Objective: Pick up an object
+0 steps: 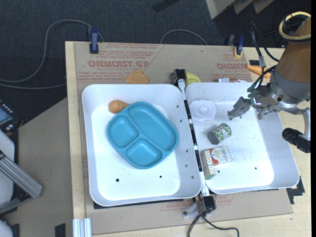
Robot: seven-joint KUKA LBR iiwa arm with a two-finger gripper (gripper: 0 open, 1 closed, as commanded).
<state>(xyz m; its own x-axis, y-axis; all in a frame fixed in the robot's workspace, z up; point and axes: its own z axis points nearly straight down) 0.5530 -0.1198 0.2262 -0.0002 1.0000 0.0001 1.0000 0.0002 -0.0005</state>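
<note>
The right bin (266,167) holds a small green-labelled can (218,132) lying on its side, a flat red and white packet (215,160) near the divider, and a clear plastic cup-like piece (202,109) at the back left. My gripper (249,111) hangs over the back of this bin, to the right of and a little behind the can. Its two fingers are spread open with nothing between them. The left bin (148,186) holds a blue divided plate (142,134) and a small tan object (117,105) at the plate's back left corner.
Outside the bins at the back lie an orange piece (137,76), a yellow object (192,78) and a black clip (178,75). Blue clamps (94,39) hold the board's back edge. Cables run behind the bench.
</note>
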